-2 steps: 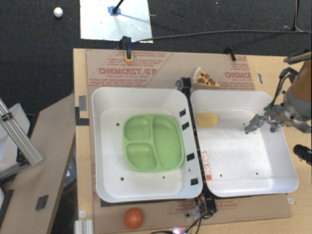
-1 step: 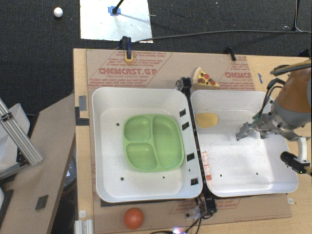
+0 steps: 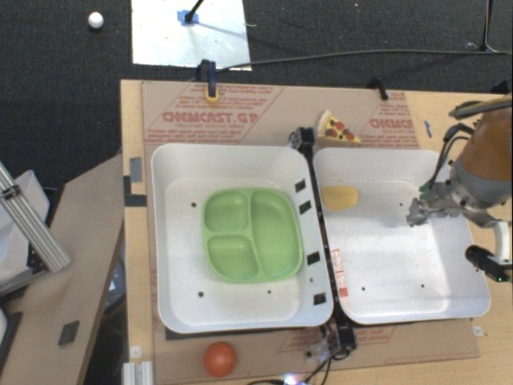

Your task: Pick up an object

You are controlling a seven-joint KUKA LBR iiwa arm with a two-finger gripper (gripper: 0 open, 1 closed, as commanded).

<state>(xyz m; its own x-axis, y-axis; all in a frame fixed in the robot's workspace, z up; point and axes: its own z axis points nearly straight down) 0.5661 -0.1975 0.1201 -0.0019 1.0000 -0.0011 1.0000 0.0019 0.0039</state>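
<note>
A: Yellow piece point(image 3: 340, 197) is what I'm watching, lying flat near the top left corner of the right bin point(image 3: 401, 299), close to the divider.

B: And the gripper point(image 3: 422, 211)?

A: I've got it over the right bin's right side, near the rim, well apart from the yellow piece. Fingers are a grey blur from here, so I cannot tell whether they're spread or pressed together. Nothing visible between them.

B: Left bin point(image 3: 180, 215)?

A: It has a green tray point(image 3: 252, 235) with three compartments, sitting about in the middle.

B: Any writing?

A: Yes, the board point(image 3: 264, 111) under the bins reads "CHEMCAST GP" in red, once above the left bin and again, partly hidden, above the right one. A pizza slice toy point(image 3: 337, 128) rests on the board just past the right bin's top left corner.

B: Anything else?

A: An orange ball point(image 3: 220, 358) sits on the bench below the left bin, and a white ball point(image 3: 96, 20) lies on the dark floor at top left.
</note>
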